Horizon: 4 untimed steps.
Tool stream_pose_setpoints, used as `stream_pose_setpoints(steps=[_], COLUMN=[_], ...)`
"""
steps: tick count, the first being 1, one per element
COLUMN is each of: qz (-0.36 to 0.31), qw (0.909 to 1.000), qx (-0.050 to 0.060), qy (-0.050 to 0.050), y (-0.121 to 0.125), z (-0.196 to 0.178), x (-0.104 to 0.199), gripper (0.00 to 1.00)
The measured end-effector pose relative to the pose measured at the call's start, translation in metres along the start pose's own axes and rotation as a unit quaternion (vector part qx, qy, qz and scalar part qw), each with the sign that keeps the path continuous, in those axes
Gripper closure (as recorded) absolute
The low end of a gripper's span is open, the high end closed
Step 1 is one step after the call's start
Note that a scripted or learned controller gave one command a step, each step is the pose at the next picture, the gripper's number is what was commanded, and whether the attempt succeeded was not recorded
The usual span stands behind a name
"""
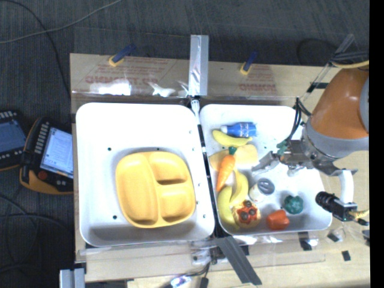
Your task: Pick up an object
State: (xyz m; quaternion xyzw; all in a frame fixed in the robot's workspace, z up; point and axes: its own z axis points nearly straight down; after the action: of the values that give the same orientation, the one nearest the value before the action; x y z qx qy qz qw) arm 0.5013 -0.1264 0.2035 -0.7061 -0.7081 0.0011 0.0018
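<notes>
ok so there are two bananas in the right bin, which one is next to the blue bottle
The smaller banana at the far side of the right bin, just below the blue bottle. The larger banana lies nearer the camera, beside the carrot.

Faint red print runs across the clear plastic sheet (180, 77) behind the bins, too blurred to read.

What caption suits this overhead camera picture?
Robot arm reaching over right bin of toy food; yellow tray in left bin.
</notes>
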Motion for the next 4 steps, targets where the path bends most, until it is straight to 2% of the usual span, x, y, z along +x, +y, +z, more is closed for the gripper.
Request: stream_pose_setpoints(steps=[1, 2, 3, 4], qz=[-0.017, -0.106, -0.105, -0.038], qw=[0.9999, 0.9944, 0.9944, 0.9993], qx=[0.0, -0.006, -0.008, -0.001], qy=[0.0, -0.002, -0.001, -0.001], y=[0.065, 0.061, 0.062, 0.043], z=[0.094, 0.113, 0.103, -0.032], x=[0.032, 0.029, 0.03, 0.097], gripper=[0.0, 0.0, 1.0, 1.0])
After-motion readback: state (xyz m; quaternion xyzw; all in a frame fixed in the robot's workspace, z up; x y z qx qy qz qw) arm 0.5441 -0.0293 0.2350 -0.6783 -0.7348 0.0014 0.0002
